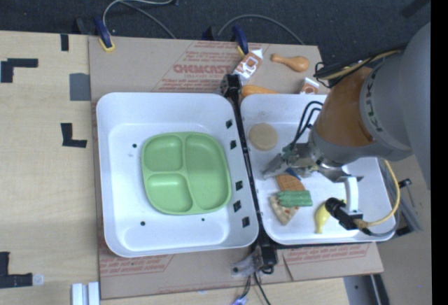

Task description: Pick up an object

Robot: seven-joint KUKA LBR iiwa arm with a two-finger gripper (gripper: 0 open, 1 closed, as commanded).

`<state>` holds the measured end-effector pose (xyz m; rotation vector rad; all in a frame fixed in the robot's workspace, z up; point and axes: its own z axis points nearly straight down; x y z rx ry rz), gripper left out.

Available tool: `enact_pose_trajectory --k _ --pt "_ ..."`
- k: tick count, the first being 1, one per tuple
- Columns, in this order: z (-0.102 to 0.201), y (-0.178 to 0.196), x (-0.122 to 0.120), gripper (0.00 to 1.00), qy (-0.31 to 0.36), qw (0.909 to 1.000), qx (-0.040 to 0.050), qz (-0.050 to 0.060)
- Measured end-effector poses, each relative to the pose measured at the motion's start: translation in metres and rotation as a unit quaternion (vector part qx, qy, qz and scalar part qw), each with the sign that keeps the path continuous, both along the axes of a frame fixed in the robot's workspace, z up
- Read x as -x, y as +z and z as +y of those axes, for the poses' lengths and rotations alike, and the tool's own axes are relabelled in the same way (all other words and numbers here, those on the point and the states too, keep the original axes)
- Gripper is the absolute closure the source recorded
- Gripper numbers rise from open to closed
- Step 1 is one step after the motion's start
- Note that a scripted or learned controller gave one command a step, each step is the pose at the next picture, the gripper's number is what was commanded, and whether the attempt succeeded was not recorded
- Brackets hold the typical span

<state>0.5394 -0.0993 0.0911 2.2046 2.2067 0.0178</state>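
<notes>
In the right bin (364,237) lie a round tan disc (263,136), a brown toast-like piece (289,182), a green block (294,198), a pizza slice (283,210) and a yellow banana (320,219). My gripper (278,165) hangs low in the middle of this bin, just above the brown piece and below the disc. The grey arm with its orange band (343,118) covers the bin's right half. Nothing shows as lifted in the gripper.
The left bin (112,122) holds a green divided plate (186,172). Beyond the bins, on the cardboard, lie a tan gourd-shaped toy (290,61) and a small carton (246,64). Cables run along the divider and the back edge.
</notes>
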Motion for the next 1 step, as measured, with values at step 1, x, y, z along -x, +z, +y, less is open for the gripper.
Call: enact_pose_trajectory --k 1 --pt "-0.0012 -0.0010 -0.0770 0.00 0.000 1.0000 -0.0023 0.006"
